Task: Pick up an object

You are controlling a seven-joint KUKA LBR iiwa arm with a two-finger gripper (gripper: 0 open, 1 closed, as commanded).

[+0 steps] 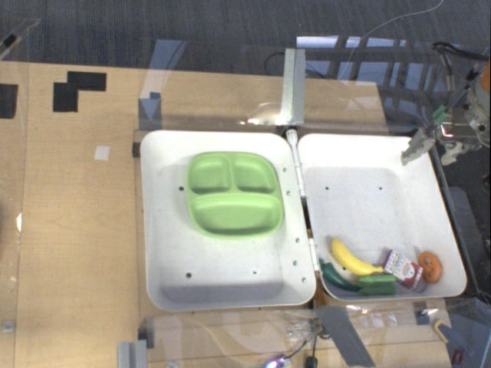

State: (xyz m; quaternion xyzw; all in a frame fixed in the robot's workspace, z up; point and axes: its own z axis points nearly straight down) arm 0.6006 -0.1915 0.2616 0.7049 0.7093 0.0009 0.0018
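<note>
Two shallow white bins sit side by side on the wooden desk (69, 205), viewed from above at a slant. The left bin (165, 274) holds a green divided tray (232, 192), lying flat near its centre with three compartments facing up.

The right bin (368, 182) serves as the landmark. All loose objects are clustered along its near edge: a yellow banana (353, 257) lies at a slant, touching a dark green vegetable (337, 277) just below it; a bright green block (376, 284) rests against the banana's right end; a small red and white packet (403, 267) lies just beside that block; and an orange round object (430, 264) sits in the bin's near right corner, touching the packet.

The claw (430, 142) hangs over the far right corner of the right bin, well apart from the cluster, which lies along the opposite edge. Nothing is seen between its fingers; whether they are spread or closed cannot be told.
</note>
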